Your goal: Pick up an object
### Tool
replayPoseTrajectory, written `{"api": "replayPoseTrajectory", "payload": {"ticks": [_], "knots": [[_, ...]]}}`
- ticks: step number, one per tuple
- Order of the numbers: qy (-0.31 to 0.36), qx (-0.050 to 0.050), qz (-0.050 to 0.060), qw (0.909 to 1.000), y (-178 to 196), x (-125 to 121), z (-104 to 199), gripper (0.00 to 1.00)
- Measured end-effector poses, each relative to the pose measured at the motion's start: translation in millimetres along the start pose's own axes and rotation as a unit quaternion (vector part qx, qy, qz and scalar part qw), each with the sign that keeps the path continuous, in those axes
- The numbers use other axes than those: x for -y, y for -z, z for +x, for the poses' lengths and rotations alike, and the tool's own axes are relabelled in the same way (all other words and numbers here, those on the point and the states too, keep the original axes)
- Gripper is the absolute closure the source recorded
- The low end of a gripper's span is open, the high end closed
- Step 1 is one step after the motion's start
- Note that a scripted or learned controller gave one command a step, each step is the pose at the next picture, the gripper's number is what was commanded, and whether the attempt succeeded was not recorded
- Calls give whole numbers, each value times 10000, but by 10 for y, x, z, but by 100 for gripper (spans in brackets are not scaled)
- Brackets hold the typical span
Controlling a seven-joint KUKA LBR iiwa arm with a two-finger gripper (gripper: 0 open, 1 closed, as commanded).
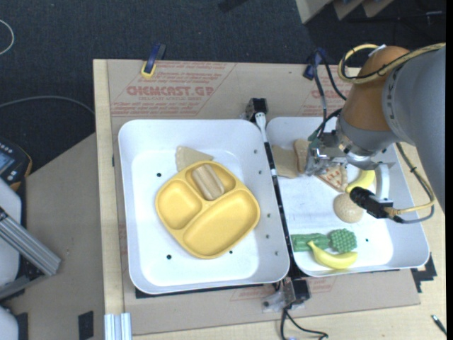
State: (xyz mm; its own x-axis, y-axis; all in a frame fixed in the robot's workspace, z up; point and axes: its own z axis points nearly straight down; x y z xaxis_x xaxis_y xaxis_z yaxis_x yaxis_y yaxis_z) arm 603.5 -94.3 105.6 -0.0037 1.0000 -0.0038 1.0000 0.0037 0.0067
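My gripper [323,163] reaches down into the right bin [311,218] near its upper middle, over a tan waffle-like piece [334,176] and beside a beige flat piece [289,163]. A round tan ball [347,207] lies just right of centre. A banana [334,258] and a green broccoli piece [331,241] rest near the bin's front edge. A small yellow object [361,181] sits by the arm's black fitting. The arm covers the bin's upper right.
The left bin [141,190] holds a yellow divided plate [207,209] with a tan bread-like piece [207,180] in one compartment and a beige slice [190,156] behind it. Clamps stand between the bins at back [256,110] and front [294,290].
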Motion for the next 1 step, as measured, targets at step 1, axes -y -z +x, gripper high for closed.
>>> {"api": "replayPoseTrajectory", "payload": {"ticks": [1], "knots": [[9, -36, 55, 10000, 836, 801, 844, 100]]}}
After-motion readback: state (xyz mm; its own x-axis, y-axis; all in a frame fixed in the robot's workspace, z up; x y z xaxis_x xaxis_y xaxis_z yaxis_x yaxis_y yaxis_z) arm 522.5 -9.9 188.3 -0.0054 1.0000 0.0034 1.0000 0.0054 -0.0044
